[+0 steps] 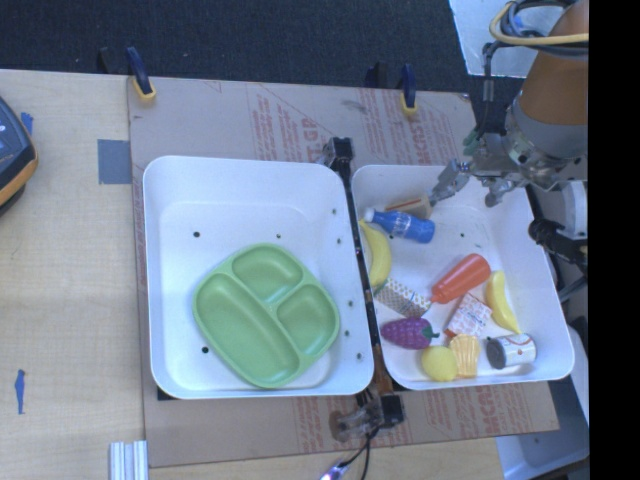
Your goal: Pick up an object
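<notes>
my claw hangs spread and holding nothing above the right bin, near the blue bottle.

Toy foods lie jumbled in the right bin.

Robotics lab bench, pale wooden benchtop, brown cardboard sheet held by blue-handled clamps at its far edge, two shallow white plastic bins side by side, grey-and-orange robot arm

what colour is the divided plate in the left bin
Light green; the plate shows plainly in the camera view.
</notes>
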### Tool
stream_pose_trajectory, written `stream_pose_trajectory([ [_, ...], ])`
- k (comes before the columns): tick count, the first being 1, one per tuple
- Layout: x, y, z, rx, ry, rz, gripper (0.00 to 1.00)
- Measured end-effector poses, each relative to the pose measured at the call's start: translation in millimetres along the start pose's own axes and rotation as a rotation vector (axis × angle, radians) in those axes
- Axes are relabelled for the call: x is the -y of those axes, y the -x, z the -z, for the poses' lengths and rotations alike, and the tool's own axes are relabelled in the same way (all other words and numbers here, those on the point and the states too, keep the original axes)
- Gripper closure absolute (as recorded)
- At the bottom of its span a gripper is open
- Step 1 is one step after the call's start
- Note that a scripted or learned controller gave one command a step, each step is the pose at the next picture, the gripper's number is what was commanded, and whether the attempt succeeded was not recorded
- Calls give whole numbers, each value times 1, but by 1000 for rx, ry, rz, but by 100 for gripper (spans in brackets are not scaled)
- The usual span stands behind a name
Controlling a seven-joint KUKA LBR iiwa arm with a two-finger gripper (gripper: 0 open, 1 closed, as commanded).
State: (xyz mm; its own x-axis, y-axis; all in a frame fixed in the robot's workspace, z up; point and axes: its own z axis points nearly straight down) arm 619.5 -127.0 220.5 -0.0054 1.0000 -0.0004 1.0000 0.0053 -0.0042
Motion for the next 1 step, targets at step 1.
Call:
stream_pose_trajectory([
  [1,64,41,-115,0,1,0,0],
])
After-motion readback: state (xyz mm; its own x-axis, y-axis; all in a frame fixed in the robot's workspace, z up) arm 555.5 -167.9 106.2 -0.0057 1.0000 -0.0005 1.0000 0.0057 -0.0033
